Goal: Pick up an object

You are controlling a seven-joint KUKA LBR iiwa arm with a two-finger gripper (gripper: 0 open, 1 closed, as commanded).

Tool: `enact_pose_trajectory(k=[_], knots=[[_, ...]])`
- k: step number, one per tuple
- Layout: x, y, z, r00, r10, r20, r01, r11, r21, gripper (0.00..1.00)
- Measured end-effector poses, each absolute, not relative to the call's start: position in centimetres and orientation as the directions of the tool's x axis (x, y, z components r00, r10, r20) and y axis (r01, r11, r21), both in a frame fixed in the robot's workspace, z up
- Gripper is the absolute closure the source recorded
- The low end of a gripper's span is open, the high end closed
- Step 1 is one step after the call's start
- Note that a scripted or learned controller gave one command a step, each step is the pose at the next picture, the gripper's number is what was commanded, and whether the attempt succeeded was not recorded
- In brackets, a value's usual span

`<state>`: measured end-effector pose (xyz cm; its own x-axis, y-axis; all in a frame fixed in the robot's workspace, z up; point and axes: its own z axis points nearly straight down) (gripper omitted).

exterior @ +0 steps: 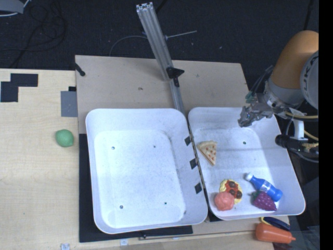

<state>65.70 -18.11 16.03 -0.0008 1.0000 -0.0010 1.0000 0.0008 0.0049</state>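
Gripper (246, 117) above the right bin's (291, 163) far edge; finger spacing cannot be told, apparently nothing held. Waffle wedge (208, 152) lies nearer, leftward, well apart.

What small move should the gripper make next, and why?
Probably move toward the waffle piece and lower. The gripper hangs above the right bin's far edge, nothing visible between its fingers, and that piece lies nearest, apart from the other toys.

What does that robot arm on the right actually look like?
The arm is a rounded grey body with a broad orange band, like a dome. At its tip sits a small, dark grey metal gripper. Black cables loop beside it, and a white fitting sits lower down.
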Motion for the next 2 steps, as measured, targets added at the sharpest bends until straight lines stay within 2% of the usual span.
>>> enact_pose_trajectory(k=[1, 2], knots=[[65.6, -17.7, 20.4, 0.0, 1.0, -0.001, 1.0, 0.0, 0.004, 1.0], [66.3, -18.4, 25.9, -0.001, 1.0, -0.001, 1.0, 0.001, 0.005, 1.0]])
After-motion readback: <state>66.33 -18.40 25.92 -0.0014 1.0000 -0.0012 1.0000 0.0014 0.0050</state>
